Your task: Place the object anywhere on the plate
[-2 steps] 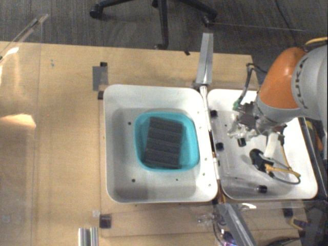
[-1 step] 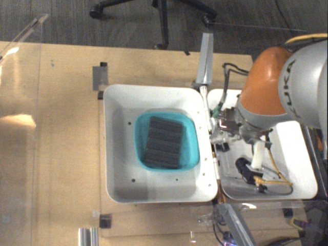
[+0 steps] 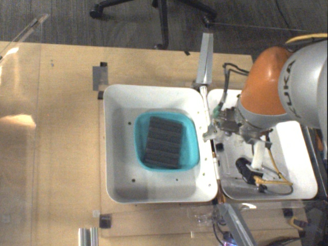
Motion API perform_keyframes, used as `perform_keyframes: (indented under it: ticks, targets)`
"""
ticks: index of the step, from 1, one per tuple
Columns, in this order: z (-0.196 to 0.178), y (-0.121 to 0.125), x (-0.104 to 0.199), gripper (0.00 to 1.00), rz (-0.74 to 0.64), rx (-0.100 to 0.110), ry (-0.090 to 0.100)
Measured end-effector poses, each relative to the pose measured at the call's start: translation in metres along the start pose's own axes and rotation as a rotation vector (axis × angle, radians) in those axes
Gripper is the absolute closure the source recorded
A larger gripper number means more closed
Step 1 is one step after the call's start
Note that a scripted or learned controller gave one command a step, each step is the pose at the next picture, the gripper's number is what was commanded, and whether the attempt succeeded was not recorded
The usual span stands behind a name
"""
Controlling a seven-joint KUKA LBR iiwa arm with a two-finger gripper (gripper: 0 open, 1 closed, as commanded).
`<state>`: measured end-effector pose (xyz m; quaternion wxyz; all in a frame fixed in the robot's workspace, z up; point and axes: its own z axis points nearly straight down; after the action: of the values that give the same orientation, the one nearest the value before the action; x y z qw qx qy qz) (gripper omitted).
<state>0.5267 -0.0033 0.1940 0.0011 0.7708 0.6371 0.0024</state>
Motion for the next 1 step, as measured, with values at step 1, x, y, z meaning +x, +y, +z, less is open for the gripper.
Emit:
perform_keyframes:
  ticks: [1]
  targets:
    - [0.0097, 0.0197, 0.0053, 0.00, 0.018, 0.001, -0.001]
